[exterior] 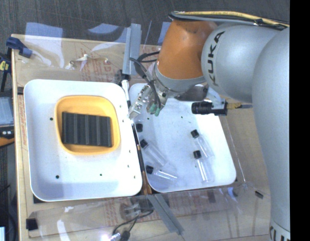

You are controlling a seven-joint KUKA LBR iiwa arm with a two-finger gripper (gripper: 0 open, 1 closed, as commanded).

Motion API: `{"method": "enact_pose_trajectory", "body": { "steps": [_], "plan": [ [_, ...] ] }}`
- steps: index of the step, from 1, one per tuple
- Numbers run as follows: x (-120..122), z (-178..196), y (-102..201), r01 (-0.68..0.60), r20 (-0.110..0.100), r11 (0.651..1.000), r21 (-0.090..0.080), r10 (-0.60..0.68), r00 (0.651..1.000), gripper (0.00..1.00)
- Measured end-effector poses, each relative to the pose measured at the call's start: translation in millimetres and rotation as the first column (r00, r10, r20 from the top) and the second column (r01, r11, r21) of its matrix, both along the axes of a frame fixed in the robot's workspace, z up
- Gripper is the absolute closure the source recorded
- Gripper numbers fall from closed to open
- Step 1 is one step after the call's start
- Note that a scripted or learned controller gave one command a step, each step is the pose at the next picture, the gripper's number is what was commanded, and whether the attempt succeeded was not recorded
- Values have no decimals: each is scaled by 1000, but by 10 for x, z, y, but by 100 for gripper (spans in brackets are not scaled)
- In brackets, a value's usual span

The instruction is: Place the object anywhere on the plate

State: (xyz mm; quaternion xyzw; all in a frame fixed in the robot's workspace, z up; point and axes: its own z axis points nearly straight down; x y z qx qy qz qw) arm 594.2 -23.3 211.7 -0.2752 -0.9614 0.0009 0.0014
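I see the gripper (pixel 144 104) low over the right bin's (pixel 217 177) upper-left corner (grip state unreadable). Clear capped vials (pixel 201 162) lie there; the yellow plate (pixel 87 103) sits in the left bin (pixel 39 179).

Bulky grey arm (pixel 250 59) with black KUKA lettering, an orange band (pixel 182 49), and a small metallic tool (pixel 144 104).

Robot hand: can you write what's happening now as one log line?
hand: over right bin's top-left corner | grip: unclear | plate: yellow, left bin, holds dark ridged block | clear vials: lying in right bin
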Motion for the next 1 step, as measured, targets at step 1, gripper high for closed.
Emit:
{"method": "enact_pose_trajectory", "body": {
  "steps": [1],
  "plan": [
    [0, 0, 2, 0, 0, 1000, 0, 0, 1000, 0]
  ]
}}
